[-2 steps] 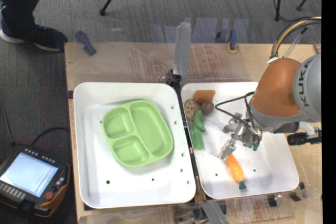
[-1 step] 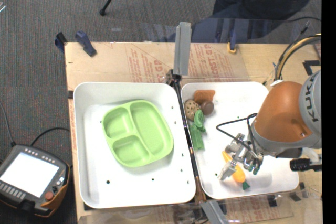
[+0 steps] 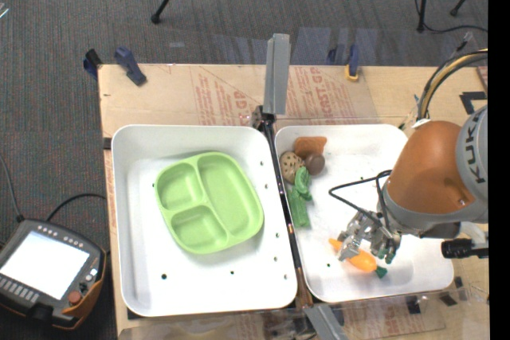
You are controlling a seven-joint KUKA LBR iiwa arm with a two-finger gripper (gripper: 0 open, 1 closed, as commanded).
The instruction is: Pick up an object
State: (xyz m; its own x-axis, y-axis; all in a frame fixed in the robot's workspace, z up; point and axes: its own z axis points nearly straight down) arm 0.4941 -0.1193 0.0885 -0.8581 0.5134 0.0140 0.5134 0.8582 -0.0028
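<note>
"KUK" reads in dark letters on the grey arm [image 3: 478,163]. Its two-finger gripper [image 3: 368,241] sits low in the right white bin [image 3: 351,141], touching a small orange carrot-shaped toy [image 3: 360,260]; how wide it stands, I cannot tell.

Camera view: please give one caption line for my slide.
Arm's claw low over an orange carrot-like toy in the right bin; green divided plate lies in the left bin.

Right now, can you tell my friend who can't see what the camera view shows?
A grey and orange robot arm reaches from the right, its gripper low over an orange carrot-like toy in the right white bin. More toy foods, green, brown and spotted, sit by that bin's left wall. The left white bin holds a green divided plate.
</note>
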